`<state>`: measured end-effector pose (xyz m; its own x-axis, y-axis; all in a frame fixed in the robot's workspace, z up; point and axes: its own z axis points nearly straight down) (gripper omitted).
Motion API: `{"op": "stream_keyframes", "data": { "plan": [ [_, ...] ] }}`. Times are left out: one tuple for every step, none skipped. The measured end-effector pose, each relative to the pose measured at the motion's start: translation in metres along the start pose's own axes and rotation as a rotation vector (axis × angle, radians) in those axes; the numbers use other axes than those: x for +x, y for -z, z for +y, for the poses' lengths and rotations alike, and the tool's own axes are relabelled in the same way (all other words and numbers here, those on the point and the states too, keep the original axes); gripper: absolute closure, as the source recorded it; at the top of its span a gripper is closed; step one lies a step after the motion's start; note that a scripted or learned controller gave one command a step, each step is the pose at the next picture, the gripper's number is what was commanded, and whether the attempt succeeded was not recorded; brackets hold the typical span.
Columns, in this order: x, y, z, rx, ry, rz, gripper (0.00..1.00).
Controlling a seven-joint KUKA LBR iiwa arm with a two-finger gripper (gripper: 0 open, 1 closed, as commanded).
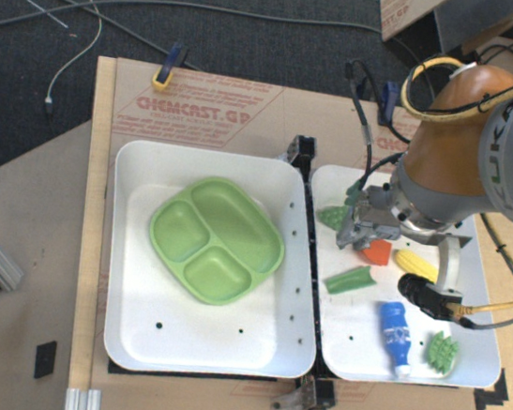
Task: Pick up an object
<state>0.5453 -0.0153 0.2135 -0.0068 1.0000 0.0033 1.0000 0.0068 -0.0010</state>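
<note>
Two bins; gripper (359, 233) hovering low in right bin (470, 371).
Finger state unclear; next likely descending onto orange block (377, 253).

Dark carpet floor (217, 14) with loose cables (48, 0) behind the bench

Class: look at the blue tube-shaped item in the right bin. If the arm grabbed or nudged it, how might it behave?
The blue tube looks rounded and lies flat, so a sideways nudge could roll it. Its surface seems smooth, perhaps slippery. It appears small, probably light.
</note>
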Motion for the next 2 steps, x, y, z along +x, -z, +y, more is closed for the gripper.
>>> {"op": "stream_keyframes", "data": {
  "plan": [
    [0.053, -0.006, -0.005, 0.003, 0.000, 0.000, 1.00],
    [0.104, -0.008, -0.005, 0.000, 0.000, -0.001, 1.00]
  ]
}}
